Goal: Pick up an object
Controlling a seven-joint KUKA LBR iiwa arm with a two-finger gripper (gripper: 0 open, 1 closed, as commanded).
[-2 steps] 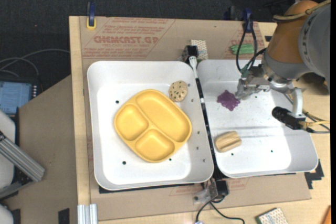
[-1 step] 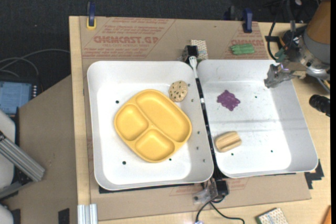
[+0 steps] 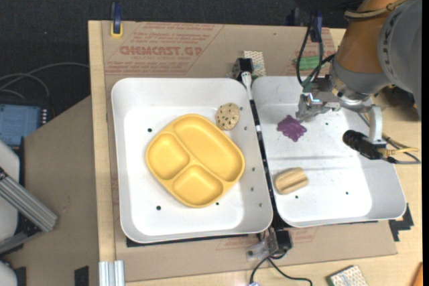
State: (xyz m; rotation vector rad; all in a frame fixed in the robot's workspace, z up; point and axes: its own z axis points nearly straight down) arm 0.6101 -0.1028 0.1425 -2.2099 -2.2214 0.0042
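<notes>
In the right bin (image 3: 375, 207), a small purple piece (image 3: 292, 128) lies near the back left. A tan bread-like roll (image 3: 291, 181) rests at the front left of the same bin. My gripper (image 3: 308, 108) hangs at the bin's back, just above and to the right of the purple piece, with nothing seen held in it. A round chocolate-chip cookie (image 3: 228, 116) sits in the left bin (image 3: 131, 144), by the back right rim of a yellow divided plate (image 3: 194, 159).
The grey arm with its orange band (image 3: 373, 23) reaches in from the upper right over the right bin's back corner. The ridge between the two bins (image 3: 258, 137) runs close to the purple piece and the roll.
</notes>
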